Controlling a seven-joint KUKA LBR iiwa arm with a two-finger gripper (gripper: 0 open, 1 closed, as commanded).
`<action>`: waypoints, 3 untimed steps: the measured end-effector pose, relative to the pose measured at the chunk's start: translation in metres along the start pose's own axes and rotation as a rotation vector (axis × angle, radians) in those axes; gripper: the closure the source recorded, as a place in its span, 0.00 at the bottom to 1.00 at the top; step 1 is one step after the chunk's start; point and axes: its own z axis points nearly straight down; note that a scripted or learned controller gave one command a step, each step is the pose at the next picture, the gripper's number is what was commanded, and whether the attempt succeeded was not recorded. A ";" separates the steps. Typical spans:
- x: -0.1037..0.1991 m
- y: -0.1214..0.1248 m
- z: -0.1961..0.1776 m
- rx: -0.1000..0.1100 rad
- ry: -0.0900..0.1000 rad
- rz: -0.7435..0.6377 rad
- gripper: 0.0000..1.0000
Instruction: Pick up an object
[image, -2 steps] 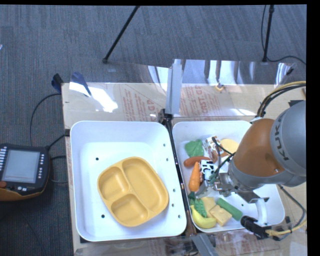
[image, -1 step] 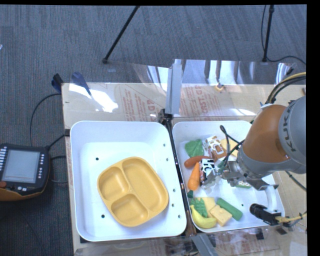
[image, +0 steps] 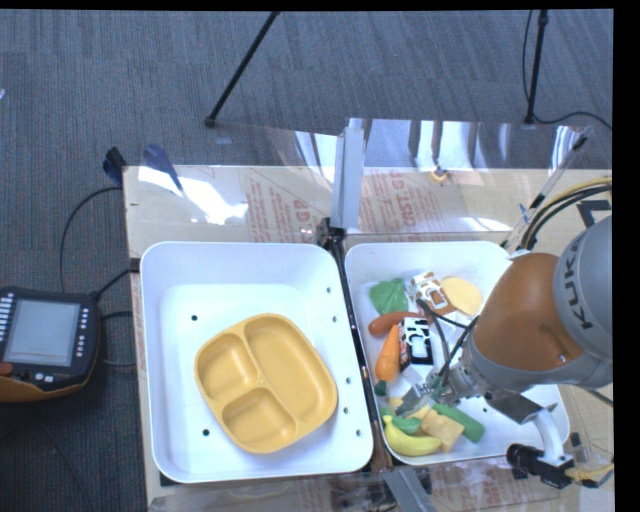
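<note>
The right bin (image: 520, 262) holds several toy foods. An orange carrot (image: 388, 352) lies beside a red sausage (image: 392, 322), with a green leafy piece (image: 390, 296) above them. A black-and-white item (image: 417, 340) sits in the middle and a yellow round piece (image: 464, 294) at the back. A banana (image: 408, 438), a yellow block (image: 443, 429) and a green cucumber (image: 460, 421) lie near the front wall. My gripper (image: 421, 393) is down in this bin, just above the banana and block and right of the carrot's lower end. The orange wrist band (image: 520, 325) hides the bin's right half.
The left bin (image: 180, 290) holds a yellow divided plate (image: 265, 380). A metal post (image: 347, 180) stands behind the seam between the bins. A teach pendant (image: 45, 340) lies off the bench at left. Cables (image: 560, 195) hang at the back right.
</note>
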 end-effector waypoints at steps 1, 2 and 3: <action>0.000 0.000 -0.006 0.006 0.005 0.004 1.00; 0.068 0.018 -0.219 -0.015 -0.004 0.233 1.00; 0.067 0.016 -0.216 -0.005 -0.005 0.234 0.00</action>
